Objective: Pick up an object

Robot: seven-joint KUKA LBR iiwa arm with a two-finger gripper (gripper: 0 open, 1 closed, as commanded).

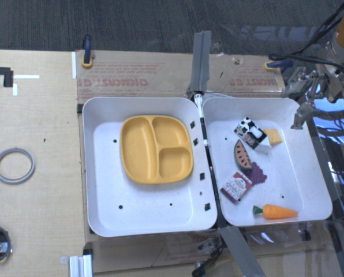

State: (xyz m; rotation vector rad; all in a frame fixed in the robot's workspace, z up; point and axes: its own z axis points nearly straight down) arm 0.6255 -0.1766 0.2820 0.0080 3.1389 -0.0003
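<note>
Toys lay loose in the right bin.
A carrot, watermelon slice, small carton and cow sat there; the tool hung over its far right corner, grip unreadable. The left bin held a yellow plate.

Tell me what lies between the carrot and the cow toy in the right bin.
In the camera view, the watermelon slice and purple grapes lie between the cow toy and the carrot.
</note>
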